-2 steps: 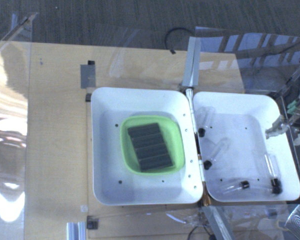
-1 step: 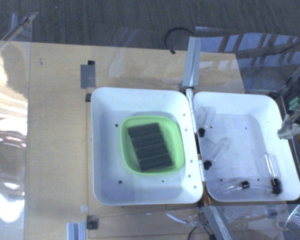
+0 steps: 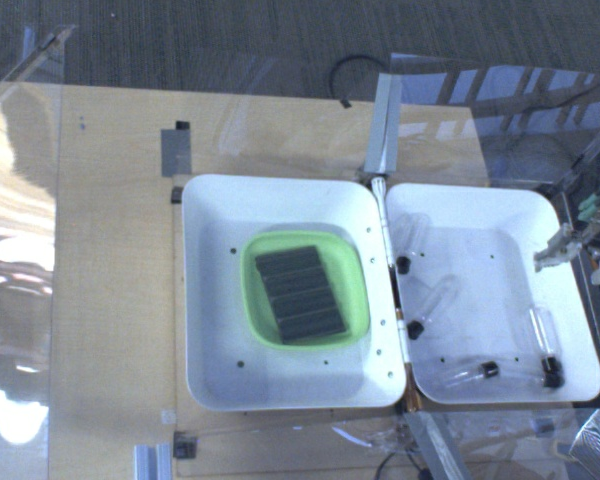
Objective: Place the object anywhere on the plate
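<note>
A square lime-green plate (image 3: 251, 298) sits in the middle of the left white bin (image 3: 205, 298). A dark grey ribbed block (image 3: 300, 294) lies flat on the plate, turned slightly off square and covering most of its floor. At the right edge of the view my gripper (image 3: 555, 256) hangs over the right rim of the right bin (image 3: 480, 218), far from the plate and the block. Nothing is visibly between its tips.
Several clear vials with black caps lie in the right bin: one near its left wall (image 3: 413, 240), one below it (image 3: 436, 301), one along the front (image 3: 468, 374), one at the right (image 3: 543, 334). A metal post (image 3: 383, 128) stands behind the bins' seam.
</note>
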Robot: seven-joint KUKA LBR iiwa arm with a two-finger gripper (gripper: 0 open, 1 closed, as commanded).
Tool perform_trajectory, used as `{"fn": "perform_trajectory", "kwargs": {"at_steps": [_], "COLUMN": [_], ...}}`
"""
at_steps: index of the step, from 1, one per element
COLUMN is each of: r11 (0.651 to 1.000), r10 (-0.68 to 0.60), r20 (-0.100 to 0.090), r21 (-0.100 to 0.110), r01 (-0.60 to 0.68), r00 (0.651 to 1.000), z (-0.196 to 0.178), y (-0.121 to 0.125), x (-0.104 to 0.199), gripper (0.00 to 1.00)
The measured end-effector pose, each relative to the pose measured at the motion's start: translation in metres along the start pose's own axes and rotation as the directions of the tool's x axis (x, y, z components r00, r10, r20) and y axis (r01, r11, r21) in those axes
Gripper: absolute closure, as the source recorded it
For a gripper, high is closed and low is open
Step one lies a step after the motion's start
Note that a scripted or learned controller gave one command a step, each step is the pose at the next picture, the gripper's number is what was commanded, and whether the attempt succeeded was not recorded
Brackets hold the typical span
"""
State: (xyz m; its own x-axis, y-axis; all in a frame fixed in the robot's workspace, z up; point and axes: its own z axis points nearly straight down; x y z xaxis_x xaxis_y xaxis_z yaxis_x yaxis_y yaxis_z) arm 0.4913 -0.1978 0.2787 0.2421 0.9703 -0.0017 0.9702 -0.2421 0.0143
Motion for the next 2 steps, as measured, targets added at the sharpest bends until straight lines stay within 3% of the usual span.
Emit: {"fn": "perform_trajectory", "kwargs": {"at_steps": [1,2], "r11": [0.998,0.998], "r10": [-0.063,-0.07], "r20": [-0.001,0.002], "r21": [0.004,-0.004], "r01": [0.063,0.07], "r00": [0.998,0.998], "z": [-0.027,-0.038], "y": [0.044,0.046], "x": [0.009,0.01], "gripper": [0.0,1.0]}}
